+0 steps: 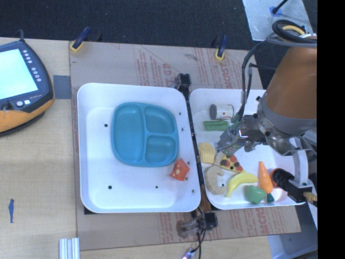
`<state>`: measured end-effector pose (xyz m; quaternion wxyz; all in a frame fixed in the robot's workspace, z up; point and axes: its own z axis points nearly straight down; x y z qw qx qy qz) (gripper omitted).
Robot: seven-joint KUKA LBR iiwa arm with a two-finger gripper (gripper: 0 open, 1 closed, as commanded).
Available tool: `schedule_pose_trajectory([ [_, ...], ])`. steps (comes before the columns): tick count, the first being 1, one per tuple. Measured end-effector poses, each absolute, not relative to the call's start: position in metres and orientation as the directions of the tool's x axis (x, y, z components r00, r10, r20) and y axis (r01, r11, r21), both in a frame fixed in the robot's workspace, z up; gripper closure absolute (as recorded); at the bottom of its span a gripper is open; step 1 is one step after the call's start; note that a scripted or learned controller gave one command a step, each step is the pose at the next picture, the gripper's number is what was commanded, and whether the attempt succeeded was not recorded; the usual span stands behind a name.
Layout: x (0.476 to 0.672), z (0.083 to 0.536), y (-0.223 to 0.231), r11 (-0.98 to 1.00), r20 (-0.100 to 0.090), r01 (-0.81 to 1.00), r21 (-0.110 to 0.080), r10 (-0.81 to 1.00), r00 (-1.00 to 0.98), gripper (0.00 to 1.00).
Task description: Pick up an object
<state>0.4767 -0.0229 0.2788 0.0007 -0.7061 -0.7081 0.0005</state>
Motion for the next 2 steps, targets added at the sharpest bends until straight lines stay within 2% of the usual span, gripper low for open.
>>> schedule_pose_trajectory([
  [1, 0.477, 0.286, -0.011, 0.005, 0.0, 1.0, 0.0, 1.0, -0.005, 1.0],
  [2, 0.476, 0.281, -0.022, 0.004, 0.0, 1.0, -0.004, 1.0, -0.004, 1.0],
])
